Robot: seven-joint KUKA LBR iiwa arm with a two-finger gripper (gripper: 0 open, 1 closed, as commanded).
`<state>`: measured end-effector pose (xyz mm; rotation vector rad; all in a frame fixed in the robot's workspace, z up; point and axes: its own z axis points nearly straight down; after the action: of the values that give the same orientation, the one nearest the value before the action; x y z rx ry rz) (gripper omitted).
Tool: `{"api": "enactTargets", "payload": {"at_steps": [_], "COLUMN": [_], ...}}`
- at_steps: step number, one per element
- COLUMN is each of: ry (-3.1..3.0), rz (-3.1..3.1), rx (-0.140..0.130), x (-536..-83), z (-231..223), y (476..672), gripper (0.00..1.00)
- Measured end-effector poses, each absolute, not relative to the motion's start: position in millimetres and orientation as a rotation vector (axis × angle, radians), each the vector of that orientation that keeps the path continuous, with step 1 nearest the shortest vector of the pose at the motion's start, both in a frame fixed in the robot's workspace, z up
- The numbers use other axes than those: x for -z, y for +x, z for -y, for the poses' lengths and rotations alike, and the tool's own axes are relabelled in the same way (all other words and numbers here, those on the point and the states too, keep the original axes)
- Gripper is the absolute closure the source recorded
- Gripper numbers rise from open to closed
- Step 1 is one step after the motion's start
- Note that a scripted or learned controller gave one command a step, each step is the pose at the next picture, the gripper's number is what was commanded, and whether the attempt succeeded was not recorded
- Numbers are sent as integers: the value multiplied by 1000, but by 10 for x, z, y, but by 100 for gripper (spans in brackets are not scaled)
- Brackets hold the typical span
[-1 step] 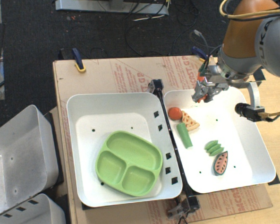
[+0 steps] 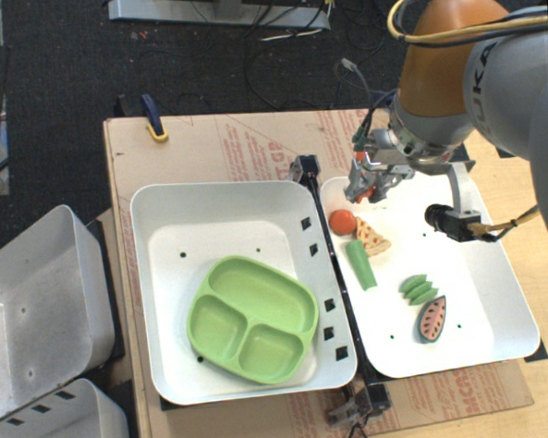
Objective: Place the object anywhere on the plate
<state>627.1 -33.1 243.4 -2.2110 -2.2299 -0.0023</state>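
Tomato point(image 2: 342, 221) just below jaws point(image 2: 363, 192)

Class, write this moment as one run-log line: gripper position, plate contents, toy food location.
gripper: above right bin, near tomato | plate: left bin, no food | pizza slice, watermelon slice: right bin

Bench point(image 2: 213, 134) (plywood-topped) under two bins point(image 2: 154, 221)

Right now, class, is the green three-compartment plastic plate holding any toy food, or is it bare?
Bare. The green three-compartment plastic plate lies in the left white bin with all compartments showing plain green.
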Motion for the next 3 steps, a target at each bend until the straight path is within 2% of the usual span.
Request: {"api": "enactTargets", "payload": {"at_steps": [1, 2, 3], "ry": [-2212, -2212, -2213], "rz": [2231, 2231, 2229], "rx": [2, 5, 1], "x": [-2482, -2504, -2394], "z": [-176, -750, -1210], "y": [6314, 6462, 6467], "gripper": [100, 100, 100]}}
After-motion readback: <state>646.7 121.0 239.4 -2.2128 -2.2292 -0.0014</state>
